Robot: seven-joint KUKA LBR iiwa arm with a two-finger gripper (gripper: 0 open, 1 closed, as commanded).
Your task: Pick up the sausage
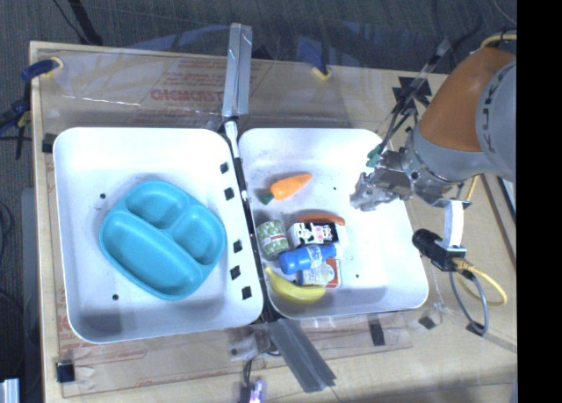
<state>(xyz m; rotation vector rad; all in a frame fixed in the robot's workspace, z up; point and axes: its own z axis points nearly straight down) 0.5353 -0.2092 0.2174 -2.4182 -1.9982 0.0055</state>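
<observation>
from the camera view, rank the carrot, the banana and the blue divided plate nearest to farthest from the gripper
Measured from the gripper at the right bin's right side:
1. Carrot, upper middle of the right bin.
2. Banana, that bin's near left corner.
3. Blue divided plate, in the left bin.

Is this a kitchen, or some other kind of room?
Probably not a kitchen, more likely a robot lab. A robot arm reaches over two white bins on a bench, cables trail beside it, and the food looks like toys, such as a carrot and banana.
</observation>
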